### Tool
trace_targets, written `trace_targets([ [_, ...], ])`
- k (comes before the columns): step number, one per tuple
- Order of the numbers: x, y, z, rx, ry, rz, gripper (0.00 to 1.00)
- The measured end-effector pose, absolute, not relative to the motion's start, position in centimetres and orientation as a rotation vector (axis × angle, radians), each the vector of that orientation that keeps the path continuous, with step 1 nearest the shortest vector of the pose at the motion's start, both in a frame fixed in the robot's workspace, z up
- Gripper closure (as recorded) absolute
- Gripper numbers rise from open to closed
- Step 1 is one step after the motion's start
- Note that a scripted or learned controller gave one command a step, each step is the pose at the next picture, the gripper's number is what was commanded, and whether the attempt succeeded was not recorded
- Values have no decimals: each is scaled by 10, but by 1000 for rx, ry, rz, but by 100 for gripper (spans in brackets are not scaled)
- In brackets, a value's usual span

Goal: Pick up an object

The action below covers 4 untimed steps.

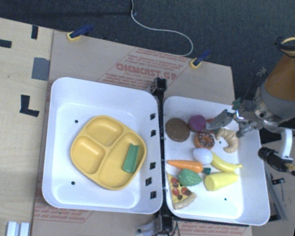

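Two shallow white bins sit side by side at the centre of the frame: the left bin (59, 128) holds a yellow compartment tray (96, 154) with a green pickle-like piece (131, 158) lying in its right compartment, and the right bin (244, 206) holds a cluster of toy foods. The arm (294, 75), grey with an orange band, enters from the upper right of the frame, and its gripper (232, 119) hangs over the upper part of the right bin, its two fingers spread moderately wide with nothing between them. The step in hand appears to be the approach before a grasp; no object is yet held. Candidate objects lie just below and left of the gripper: a croissant (229, 139), a purple piece (197, 122), a brown round patty (177, 129) and a small doughnut-like piece (206, 139); lower in the bin are a white egg (203, 155), a carrot (185, 164), a banana (225, 165), a yellow piece (220, 180), a green vegetable (189, 178) and a pizza slice (180, 193). The next move probably calls for a descent centred on one item, most likely the croissant or the purple piece, followed by closure. The items touch or crowd one another, so a clean single grasp may be difficult. The height of the fingertips above the bin floor cannot be judged, and the arm's upper links are cut off at the frame's right edge.
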<state>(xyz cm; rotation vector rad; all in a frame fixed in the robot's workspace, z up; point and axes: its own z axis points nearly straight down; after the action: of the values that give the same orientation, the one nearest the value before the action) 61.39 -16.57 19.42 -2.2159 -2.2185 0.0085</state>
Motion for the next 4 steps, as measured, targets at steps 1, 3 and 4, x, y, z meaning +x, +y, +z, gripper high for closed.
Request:
trace_targets([
  [1,609,-168,130,-2216,-2218,9,0],
  [3,610,-167,95,-2219,-2225,2,100],
  [4,604,-174,149,-2223,-2224,-2,100],
])
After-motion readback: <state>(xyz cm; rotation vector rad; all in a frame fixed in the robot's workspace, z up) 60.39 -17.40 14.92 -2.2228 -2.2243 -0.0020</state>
